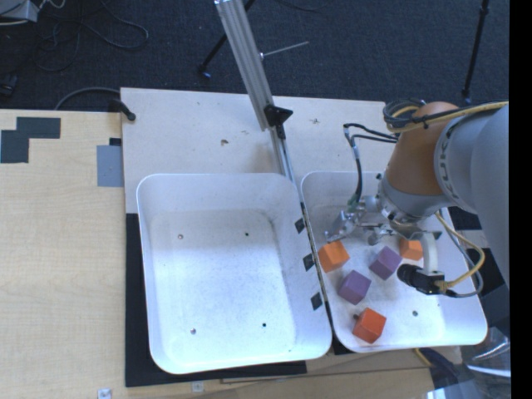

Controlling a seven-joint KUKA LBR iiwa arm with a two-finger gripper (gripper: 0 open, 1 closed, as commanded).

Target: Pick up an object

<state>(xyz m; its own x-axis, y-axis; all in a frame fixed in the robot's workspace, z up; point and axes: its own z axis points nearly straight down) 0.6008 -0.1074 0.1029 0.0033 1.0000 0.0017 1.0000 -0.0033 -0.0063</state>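
— Gripper (359, 220) first: you see it low in the right bin (465, 327), but whether it is spread or pinching anything you cannot tell.

— And the surface?

— You have a pale bench (191, 127) bearing two white bins, the left bin (166, 191) beside it, dark carpet with cables behind.

— The blocks?

— All in the right bin: an orange cube (333, 255) just beside the gripper, two purple cubes (355, 287) mid-bin, another orange cube (369, 325) nearer you. Each sits turned diagonal; none has a long axis.
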